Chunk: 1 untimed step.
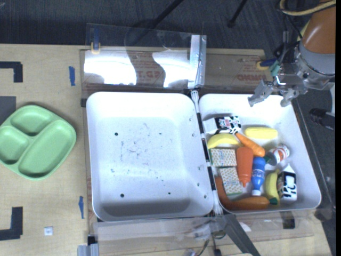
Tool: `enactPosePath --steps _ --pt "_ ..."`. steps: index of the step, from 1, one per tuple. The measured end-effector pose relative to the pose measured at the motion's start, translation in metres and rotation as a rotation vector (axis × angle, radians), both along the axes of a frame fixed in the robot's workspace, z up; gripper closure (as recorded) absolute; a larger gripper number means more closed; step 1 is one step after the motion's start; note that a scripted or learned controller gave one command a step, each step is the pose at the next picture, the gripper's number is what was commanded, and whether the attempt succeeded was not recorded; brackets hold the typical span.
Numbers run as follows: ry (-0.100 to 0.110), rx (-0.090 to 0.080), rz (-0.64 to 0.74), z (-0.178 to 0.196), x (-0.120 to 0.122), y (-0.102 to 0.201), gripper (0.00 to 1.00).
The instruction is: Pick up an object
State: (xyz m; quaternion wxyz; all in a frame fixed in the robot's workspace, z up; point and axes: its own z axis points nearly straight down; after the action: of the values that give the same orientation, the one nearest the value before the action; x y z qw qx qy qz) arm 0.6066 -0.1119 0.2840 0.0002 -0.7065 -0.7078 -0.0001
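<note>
The right bin [303, 153] holds a heap of toy food: an orange carrot [244, 165], a yellow block [260, 133], a banana [221, 141], a blue bottle [258, 174], two cracker packs [224, 157], a black-and-white carton [228, 124] and a sausage [248, 202]. My gripper [272, 94] hangs above the far edge of this bin, its two fingers spread open with nothing between them. It is well above and behind the heap.
The left bin [106, 196] sits beside the right one. A green divided plate [35, 141] lies on the bench at far left. A clear plastic sheet [144, 57] stands behind the left bin. Cables hang at the upper right.
</note>
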Motion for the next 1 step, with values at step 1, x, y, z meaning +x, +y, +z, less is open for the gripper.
enactPosePath --steps 1 --pt "-0.001 0.0 0.069 -0.0931 -0.0248 -0.0325 0.0"
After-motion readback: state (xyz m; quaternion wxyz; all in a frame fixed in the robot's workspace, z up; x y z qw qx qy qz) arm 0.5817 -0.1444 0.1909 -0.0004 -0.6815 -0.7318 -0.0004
